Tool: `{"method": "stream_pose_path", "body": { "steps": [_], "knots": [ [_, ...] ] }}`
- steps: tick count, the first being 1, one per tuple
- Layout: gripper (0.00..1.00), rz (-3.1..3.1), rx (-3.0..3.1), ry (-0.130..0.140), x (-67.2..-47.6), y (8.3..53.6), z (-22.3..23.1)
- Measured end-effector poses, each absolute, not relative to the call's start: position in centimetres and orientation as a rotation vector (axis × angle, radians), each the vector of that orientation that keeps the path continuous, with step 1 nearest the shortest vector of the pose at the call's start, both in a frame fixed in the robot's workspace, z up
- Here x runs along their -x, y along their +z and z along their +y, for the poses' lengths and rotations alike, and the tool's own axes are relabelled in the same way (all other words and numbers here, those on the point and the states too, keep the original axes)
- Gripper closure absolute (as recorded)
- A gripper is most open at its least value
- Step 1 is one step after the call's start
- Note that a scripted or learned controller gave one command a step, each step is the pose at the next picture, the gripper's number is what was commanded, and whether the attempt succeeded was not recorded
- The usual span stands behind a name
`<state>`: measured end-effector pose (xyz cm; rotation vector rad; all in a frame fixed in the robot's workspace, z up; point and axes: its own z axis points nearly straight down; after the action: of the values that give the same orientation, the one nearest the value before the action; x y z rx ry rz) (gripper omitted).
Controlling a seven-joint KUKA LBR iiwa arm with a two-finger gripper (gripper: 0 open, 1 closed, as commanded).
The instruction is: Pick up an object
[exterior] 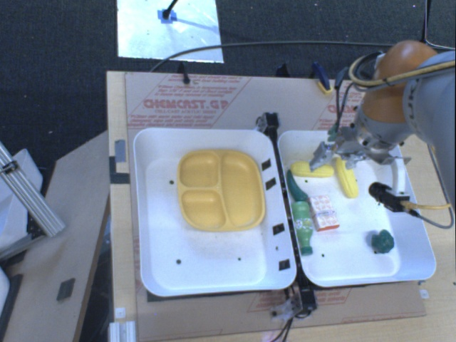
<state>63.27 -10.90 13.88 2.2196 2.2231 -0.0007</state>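
One fixed camera, high above the table, looking down at a slant.

It stood far enough back to take in both bins: the left bin (153,212) sat near the middle of the view and the right bin (413,251) toward the right side. The table (206,98) ran up toward the dark floor at the top, and the arm (420,91) entered from the right.

Two white bins (214,280) sit on a tan bench with red lettering (187,104). One bin holds a yellow divided plate (220,190). The other holds two yellow bananas (346,179), a green bottle (303,226), a white box with red markings (324,212) and a dark green lump (382,241). The arm (420,95) is grey and orange.
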Motion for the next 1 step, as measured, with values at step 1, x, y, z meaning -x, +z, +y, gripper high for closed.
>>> {"method": "stream_pose_path", "body": {
  "steps": [1],
  "knots": [
    [0.00,2.224,-2.220,-0.001,-63.29,8.72,-10.86]
  ]
}}
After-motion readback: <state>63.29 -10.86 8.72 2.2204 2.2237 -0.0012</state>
